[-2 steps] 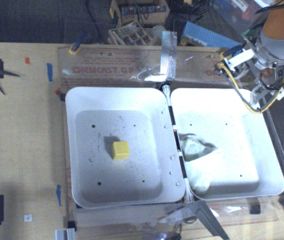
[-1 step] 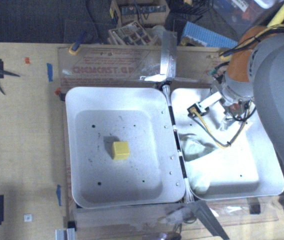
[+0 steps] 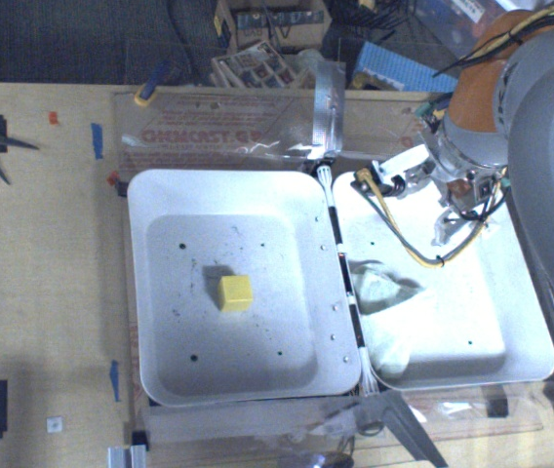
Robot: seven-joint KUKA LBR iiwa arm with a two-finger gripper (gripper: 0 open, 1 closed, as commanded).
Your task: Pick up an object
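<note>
Where the arm (image 3: 535, 86) reaches in from the right, its orange band sits over the right bin (image 3: 472, 354) and the wrist points down toward that bin's upper part; the jaws (image 3: 450, 224) hang there among yellow and black cables (image 3: 399, 232), and I cannot tell their state; the arm's bulk is cut off at the edge; a pale, glassy thing (image 3: 379, 286) lies blurred in the right bin; the yellow block (image 3: 236, 292) rests in the left bin (image 3: 160, 203), well apart.
</note>
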